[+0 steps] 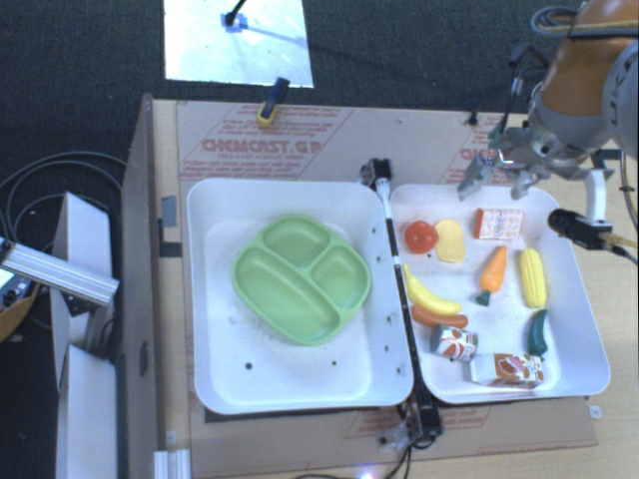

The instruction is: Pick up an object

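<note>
I am at the approach step: my claw (496,176) hangs above the far edge of the right bin (589,352), nothing between its 2 fingers, which stand spread apart. No object is picked yet, so my next move, as I judge it, is to choose 1, centre over it, turn to suit its shape and come down.

All the candidates lie in that bin. Nearest me is a small flat carton (497,224), boxy and easy to square up on. Beside it sit a round red tomato (420,236) touching a pale yellow lump (450,240); both look smooth and likely to roll. The carrot (491,271), corn (532,276), banana (429,294) and sausage (439,317) are long, glossy plastic shapes, best taken across the narrow width. A dark green vegetable (537,332), a can (456,343) and a second carton (507,369) lie at the near end.

The left bin (215,367) holds a green tray (301,278) with 3 compartments.
</note>
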Robot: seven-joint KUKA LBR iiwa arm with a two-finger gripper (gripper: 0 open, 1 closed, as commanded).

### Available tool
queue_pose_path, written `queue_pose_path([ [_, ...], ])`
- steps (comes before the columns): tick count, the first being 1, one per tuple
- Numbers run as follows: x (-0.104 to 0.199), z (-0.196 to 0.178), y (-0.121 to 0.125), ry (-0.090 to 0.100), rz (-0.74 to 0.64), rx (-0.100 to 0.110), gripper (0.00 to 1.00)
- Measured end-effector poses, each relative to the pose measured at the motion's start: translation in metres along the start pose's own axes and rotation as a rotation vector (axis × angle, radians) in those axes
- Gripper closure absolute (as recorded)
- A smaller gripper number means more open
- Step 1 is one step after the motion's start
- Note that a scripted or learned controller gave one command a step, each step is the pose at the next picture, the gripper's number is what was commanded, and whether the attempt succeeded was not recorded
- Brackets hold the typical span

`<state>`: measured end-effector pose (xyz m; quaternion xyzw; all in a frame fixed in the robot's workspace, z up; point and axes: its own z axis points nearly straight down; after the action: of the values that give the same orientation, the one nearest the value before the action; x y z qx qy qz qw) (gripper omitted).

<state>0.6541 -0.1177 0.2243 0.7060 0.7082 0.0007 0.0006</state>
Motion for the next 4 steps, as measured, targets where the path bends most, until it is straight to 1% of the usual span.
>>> queue_pose_path([
  [1,-0.039,0.048,-0.021,-0.002,0.005,0.005,0.0],
  [2,-0.066,0.11,-0.052,0.0,0.005,0.006,0.0],
  [3,-0.067,0.137,-0.067,0.009,-0.003,-0.006,0.0],
  [4,-0.07,0.127,-0.068,0.001,-0.003,-0.006,1.0],
])
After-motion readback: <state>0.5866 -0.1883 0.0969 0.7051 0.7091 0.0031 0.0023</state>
